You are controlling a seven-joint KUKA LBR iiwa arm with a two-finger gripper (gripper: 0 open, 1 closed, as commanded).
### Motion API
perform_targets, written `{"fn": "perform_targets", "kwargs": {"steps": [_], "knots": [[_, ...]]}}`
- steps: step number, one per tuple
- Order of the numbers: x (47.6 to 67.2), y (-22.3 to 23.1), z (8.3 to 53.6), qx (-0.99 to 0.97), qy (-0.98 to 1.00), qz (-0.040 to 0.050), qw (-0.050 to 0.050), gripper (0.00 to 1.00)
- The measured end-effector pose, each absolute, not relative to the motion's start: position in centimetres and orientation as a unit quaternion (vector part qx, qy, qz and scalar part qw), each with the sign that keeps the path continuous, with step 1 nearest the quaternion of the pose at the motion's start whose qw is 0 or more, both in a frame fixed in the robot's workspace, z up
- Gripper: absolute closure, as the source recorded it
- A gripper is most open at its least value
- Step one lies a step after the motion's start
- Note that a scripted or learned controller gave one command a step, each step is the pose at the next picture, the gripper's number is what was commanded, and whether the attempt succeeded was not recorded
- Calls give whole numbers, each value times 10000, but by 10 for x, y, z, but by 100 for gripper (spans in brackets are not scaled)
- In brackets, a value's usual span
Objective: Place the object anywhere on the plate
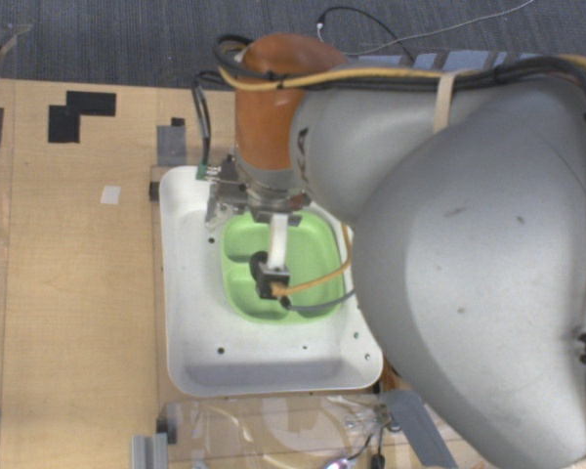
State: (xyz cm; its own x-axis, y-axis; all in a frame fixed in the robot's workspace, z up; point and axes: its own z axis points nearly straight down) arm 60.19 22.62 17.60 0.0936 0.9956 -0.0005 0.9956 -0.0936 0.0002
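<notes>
A light green plate [317, 247] with raised rims lies in the white bin [197, 311], towards the bin's far right part. My gripper [264, 221] hangs straight over the plate's middle, below the orange wrist band [273, 96]. The wrist and its fittings hide the centre of the plate and whatever lies right under the gripper. I cannot make out any object between the gripper and the plate.
The grey arm [469, 242] covers the whole right side of the view. Bare wooden bench [68, 291] stretches to the left of the bin, with black marks [78, 113] at its far left. A grey clamp [172, 143] stands at the bin's far corner.
</notes>
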Motion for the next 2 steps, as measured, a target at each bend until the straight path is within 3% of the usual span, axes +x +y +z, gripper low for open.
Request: {"fn": "perform_targets", "kwargs": {"steps": [1,2], "knots": [[603,227,186,7368,6761,6,10,100],[603,228,186,7366,6763,5,10,0]]}}
